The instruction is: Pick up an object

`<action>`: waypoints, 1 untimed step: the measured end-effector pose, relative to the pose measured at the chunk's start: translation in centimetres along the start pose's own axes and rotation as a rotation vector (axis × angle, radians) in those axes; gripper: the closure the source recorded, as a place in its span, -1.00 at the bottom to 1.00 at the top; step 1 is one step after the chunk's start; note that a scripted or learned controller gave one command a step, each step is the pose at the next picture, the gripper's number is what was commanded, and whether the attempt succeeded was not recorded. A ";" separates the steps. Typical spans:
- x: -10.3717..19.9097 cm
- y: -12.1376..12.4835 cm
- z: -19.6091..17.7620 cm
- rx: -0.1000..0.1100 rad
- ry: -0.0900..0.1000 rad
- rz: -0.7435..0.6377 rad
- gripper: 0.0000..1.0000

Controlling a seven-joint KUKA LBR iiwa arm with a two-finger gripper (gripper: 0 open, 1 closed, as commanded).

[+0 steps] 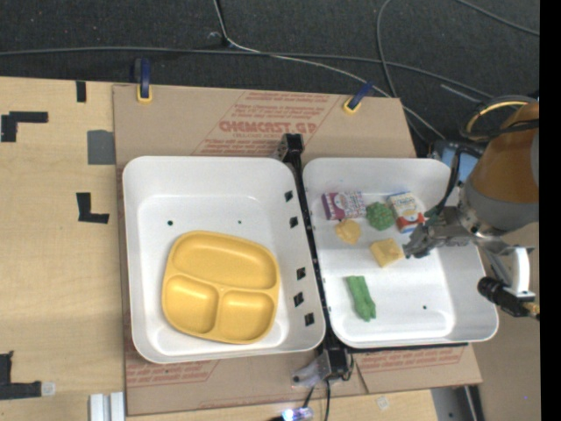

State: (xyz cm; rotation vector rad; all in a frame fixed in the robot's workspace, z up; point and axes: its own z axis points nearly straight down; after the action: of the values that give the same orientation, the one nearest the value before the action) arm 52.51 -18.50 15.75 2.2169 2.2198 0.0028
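The end effector (419,240) hangs low in the right bin (438,318), beside the yellow block (386,253); I cannot tell its state. Crowded neighbours like the green ball (380,215) may spoil a grasp.

The cardboard sheet (263,125) under the bins carries red print reading roughly "CHEMCAST GP"; smaller red lines below it are too blurred to read.

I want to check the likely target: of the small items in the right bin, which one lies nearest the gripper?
The yellow block, just left of the gripper; the green piece lies farther.
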 end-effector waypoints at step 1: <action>0.0 0.2 -5.3 -0.001 0.000 0.000 1.00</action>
State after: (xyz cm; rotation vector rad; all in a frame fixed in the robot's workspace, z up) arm 52.65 -18.51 21.06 2.2163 2.2195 0.0030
